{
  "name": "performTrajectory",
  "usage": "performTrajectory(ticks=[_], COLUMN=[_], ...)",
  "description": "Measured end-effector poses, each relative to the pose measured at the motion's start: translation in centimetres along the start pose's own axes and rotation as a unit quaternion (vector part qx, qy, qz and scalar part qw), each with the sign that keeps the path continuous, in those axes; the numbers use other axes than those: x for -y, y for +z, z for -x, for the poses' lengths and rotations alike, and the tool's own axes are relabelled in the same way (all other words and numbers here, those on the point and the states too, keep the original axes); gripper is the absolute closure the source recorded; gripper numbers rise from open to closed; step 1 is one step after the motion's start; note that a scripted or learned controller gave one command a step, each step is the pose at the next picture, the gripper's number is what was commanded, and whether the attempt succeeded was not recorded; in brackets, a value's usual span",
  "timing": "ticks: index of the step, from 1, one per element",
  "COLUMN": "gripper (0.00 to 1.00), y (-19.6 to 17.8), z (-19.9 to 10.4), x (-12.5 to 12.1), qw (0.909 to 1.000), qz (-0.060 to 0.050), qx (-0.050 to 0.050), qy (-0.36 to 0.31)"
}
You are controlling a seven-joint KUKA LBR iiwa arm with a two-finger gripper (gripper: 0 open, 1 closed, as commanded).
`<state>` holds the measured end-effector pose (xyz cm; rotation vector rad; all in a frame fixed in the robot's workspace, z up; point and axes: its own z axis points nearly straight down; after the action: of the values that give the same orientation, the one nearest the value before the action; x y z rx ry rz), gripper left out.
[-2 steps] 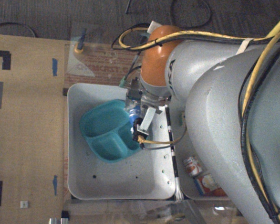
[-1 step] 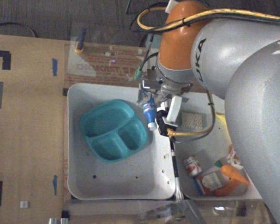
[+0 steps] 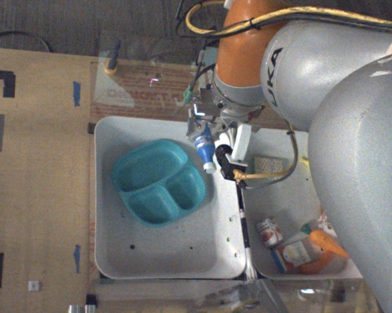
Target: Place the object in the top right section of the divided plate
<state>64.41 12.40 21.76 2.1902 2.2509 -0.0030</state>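
A teal divided plate (image 3: 158, 181) lies in the left white bin (image 3: 110, 240), with one long section on its left and two smaller sections on its right. My gripper (image 3: 213, 146) hangs over the bin's upper right part, just off the plate's upper right rim. It is shut on a small blue bottle (image 3: 203, 147) with a white cap, which points down and to the right between the fingers. The bottle is above the bin floor, beside the plate and not inside any section.
The right bin (image 3: 256, 257) holds a small can (image 3: 269, 231), an orange item (image 3: 327, 248), a white and blue packet (image 3: 293, 253) and a yellowish sponge (image 3: 269, 165). The large grey arm covers most of that bin. A wall between the bins runs just under the gripper.
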Motion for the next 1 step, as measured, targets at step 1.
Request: performTrajectory(ticks=[1], gripper=[1.0], y=[9.2], z=[2.15], x=[0.16], qw=[0.997], qz=[-0.001], qx=[0.0], qy=[0.078])
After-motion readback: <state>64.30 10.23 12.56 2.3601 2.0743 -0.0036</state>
